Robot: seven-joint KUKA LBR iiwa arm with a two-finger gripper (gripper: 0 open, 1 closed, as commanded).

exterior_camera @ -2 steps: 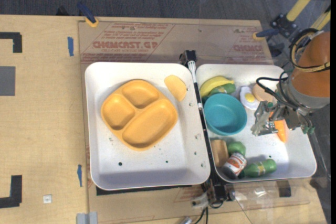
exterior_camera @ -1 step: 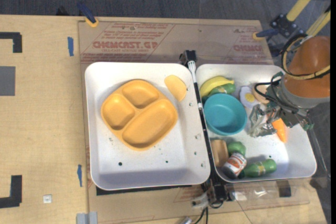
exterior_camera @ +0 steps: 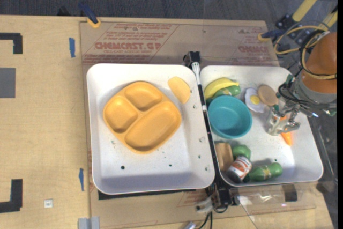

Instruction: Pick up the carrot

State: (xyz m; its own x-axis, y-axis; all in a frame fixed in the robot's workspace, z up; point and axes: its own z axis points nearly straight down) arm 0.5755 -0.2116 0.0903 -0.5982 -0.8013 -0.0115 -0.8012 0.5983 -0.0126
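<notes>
One fixed camera up high, looking down at a slant over the worktop (exterior_camera: 43, 115), both bins framed.

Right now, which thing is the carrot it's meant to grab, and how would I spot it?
Look in the right-hand white bin, at the side where the grey arm reaches in. Just past the pincer lies the carrot, a small orange wedge on the bin floor. Its neighbours are a teal bowl, a banana and green vegetables.
</notes>
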